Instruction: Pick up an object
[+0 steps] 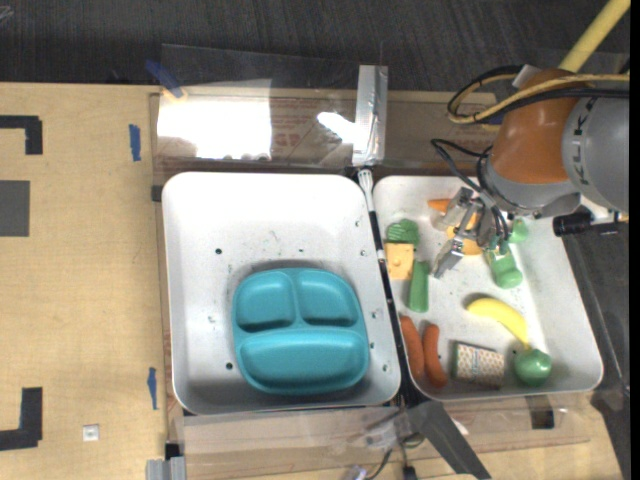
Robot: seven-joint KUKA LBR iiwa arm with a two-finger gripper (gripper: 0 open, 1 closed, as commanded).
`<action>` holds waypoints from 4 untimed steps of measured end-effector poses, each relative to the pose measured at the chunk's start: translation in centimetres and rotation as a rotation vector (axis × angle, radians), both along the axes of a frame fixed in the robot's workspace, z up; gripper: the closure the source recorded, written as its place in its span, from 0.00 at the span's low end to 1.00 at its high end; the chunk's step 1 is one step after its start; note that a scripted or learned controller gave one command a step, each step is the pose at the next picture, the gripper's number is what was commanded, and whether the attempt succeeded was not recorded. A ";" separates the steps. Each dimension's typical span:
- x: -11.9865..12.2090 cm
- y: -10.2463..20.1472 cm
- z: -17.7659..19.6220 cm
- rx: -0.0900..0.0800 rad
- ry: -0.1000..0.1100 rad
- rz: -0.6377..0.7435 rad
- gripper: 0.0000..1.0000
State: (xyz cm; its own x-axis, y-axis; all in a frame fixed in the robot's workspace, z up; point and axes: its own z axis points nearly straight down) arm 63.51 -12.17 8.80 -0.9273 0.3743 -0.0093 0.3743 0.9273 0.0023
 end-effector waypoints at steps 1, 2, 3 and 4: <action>1.8 -2.5 0.0 0.009 0.022 0.135 0.00; -1.0 -5.6 0.0 -0.003 0.003 0.393 0.00; 2.9 -7.0 0.0 0.014 0.033 0.444 0.00; -1.2 -10.0 0.0 -0.002 0.002 0.584 0.00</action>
State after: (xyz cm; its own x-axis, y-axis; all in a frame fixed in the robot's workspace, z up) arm 62.33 -22.19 8.82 -0.9799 -0.1993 -0.0078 -0.1993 0.9799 -0.0002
